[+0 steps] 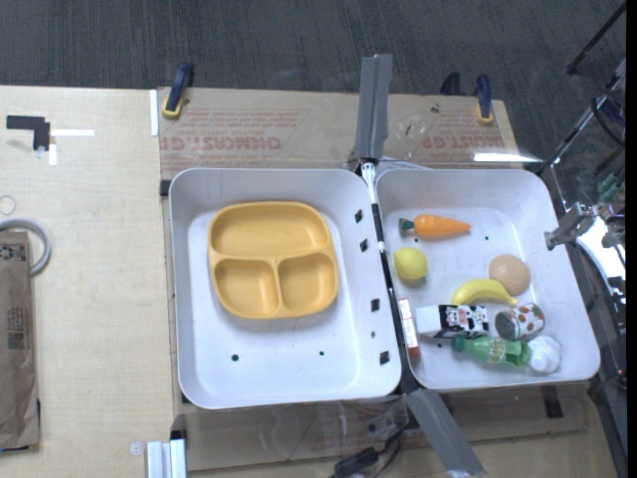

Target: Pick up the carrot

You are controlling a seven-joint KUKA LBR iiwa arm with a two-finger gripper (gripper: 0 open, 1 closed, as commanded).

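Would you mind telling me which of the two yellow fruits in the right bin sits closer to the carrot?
The lemon, round and just below the carrot by the bin's left wall; the curved banana lies farther down and right.

Dark grey carpet (299, 18) runs across the top of the view, with faint diagonal streaks. Below it lies a pale wooden worktop (90, 267), lit evenly from above. A sheet of brown cardboard (299, 127) with red printing covers the worktop's middle, held at its far edge by two blue-and-yellow clamps (179, 90). A grey metal bar (373, 108) stands up at the cardboard's centre. On the left of the worktop sit a small black bracket (28, 127) with white tape, a grey ring (35, 247), and a brown paper bag (15, 347) at the edge.
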